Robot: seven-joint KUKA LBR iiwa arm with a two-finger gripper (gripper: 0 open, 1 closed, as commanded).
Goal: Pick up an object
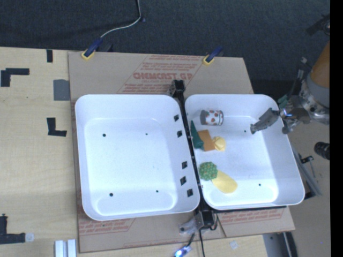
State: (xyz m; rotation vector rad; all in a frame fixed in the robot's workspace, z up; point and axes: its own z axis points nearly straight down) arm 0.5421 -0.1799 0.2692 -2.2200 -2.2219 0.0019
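Several small objects lay in the right bin as the end effector hovered at its right rim, grip state unclear. A centred descent over the yellow piece looked safest.

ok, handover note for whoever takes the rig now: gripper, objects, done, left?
Gripper: over the right bin's far right side, nothing seen between its fingers; open or shut is not clear from this view.
Objects, all in the right bin, along its left side: can at the far end, orange block with a yellow piece beside it, green ball, yellow fruit nearest the near edge.
Left bin: nothing to report.
Done: no pick yet.
Left: move over an object, grasp, lift.
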